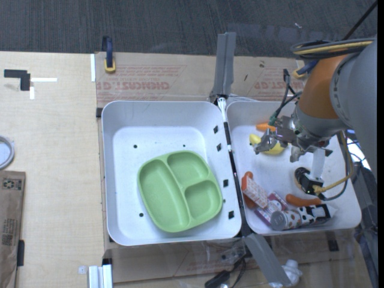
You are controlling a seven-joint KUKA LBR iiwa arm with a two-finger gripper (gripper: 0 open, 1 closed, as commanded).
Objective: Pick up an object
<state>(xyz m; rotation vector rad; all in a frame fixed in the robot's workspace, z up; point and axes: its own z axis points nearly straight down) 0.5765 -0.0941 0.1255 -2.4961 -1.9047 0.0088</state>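
One by one, weighed the needs of the step in hand: judged it to be the descent onto a target in the right bin. Saw the gripper low over that bin's far end, just above or against a small yellow object; could not tell which. Could not tell either how far open the tool stood, nor made out anything held in it. Took the yellow object for the likeliest pick, lying near the far wall with a small orange piece just beside it.

To do it well: needed to centre on the yellow object alone, keep off the orange piece and the bin wall, come straight down, close only once astride the object, then lift slowly and check for a real hold. Feared a glancing touch pushing so small a thing aside.

Counted then: two white bins; one arm; one green divided plate, three compartments, alone in the left bin. In the right bin, besides the yellow and orange pieces: one red-and-white packet, one grey can, one orange-red stick, one black-and-white item, all crowded at the near end, some touching.
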